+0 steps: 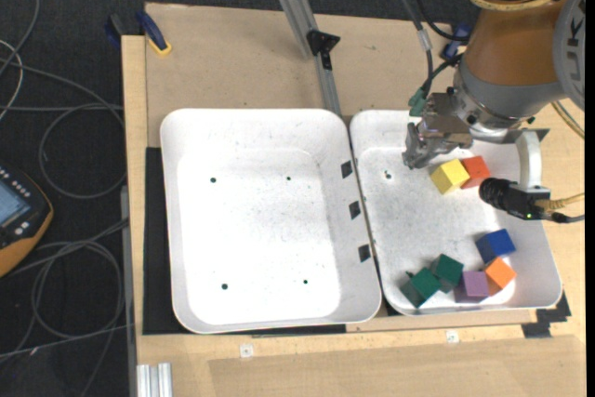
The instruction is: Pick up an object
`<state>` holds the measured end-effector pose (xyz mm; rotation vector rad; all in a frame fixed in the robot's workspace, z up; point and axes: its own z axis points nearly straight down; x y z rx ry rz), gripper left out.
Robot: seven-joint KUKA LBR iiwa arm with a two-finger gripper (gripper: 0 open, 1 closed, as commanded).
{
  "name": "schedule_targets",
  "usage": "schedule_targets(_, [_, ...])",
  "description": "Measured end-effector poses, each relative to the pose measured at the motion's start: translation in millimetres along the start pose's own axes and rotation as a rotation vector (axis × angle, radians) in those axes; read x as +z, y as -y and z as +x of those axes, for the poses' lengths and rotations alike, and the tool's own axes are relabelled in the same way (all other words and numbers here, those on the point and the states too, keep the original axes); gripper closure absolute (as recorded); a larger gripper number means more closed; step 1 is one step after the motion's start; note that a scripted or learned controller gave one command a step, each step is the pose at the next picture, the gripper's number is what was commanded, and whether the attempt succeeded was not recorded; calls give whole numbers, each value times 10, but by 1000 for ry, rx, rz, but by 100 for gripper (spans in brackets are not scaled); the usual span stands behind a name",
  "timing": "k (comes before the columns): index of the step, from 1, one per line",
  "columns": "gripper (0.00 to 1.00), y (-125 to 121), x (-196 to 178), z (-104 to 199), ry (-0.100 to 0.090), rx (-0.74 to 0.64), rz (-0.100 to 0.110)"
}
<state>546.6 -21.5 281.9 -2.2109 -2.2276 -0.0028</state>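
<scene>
Tool (420, 153) hovers beside yellow cube (450, 176); metallic, seemingly matte.

One fixed camera looks down at a slant from above the bench. Both shallow white plastic bins (186, 200) sit mid-frame, fairly near.

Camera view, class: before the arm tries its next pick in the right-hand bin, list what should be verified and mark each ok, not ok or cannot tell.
1. Blocks lie in the right bin: ok.
2. Gripper is over that bin: ok.
3. Nearest targets, yellow block and red block, touch each other, so no clean separate grasp: not ok.
4. Jaws open: cannot tell.
5. Nothing already held: cannot tell.
6. Green blocks, purple block, orange block crowd the near corner: not ok.
</scene>
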Motion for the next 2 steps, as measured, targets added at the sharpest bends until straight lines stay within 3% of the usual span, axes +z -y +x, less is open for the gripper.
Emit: schedule_targets(2, [100,156,235,1091,1,0,2])
